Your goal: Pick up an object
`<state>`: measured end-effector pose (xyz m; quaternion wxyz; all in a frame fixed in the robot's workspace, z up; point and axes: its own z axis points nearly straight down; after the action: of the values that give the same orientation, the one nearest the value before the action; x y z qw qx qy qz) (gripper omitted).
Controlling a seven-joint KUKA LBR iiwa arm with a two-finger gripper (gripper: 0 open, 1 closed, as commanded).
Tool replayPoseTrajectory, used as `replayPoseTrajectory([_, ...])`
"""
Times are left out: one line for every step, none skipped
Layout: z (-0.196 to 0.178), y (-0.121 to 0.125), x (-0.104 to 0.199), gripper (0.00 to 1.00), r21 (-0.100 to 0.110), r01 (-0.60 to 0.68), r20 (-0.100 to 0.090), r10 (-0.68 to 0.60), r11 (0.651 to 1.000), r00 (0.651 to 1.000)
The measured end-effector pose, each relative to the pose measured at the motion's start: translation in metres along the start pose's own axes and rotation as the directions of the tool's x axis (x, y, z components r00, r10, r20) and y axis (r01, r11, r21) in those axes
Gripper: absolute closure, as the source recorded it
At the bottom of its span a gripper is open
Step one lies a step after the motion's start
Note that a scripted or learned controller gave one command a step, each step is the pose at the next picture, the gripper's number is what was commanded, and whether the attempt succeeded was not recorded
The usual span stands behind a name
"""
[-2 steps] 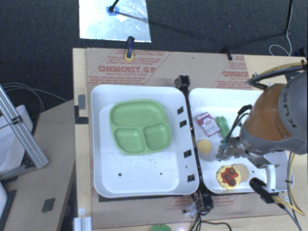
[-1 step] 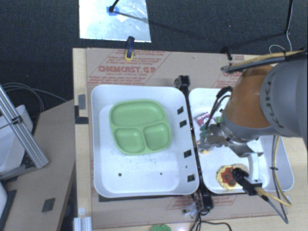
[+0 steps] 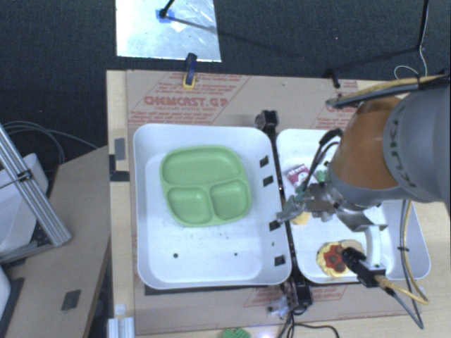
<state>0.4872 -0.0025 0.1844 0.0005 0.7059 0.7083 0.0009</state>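
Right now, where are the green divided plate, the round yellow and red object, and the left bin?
green divided plate [image 3: 206, 186]: camera view, on the ridge between its compartments.
round yellow and red object [image 3: 331, 258]: camera view, on its middle.
left bin [image 3: 204, 259]: camera view, on its bare floor.

Even overhead light, glare on the foil sheet [image 3: 168, 18], slightly soft focus throughout.

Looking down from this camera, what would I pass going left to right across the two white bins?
Left bin → green divided tray → black divider between the bins → small pink-and-white packet → round yellow-and-red item → right bin.
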Motion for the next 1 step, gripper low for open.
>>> replayPoseTrajectory([-0.0029,0.0056,-0.0729,0.00,-0.001,-0.008,0.003,0.008,1.000,1.000])
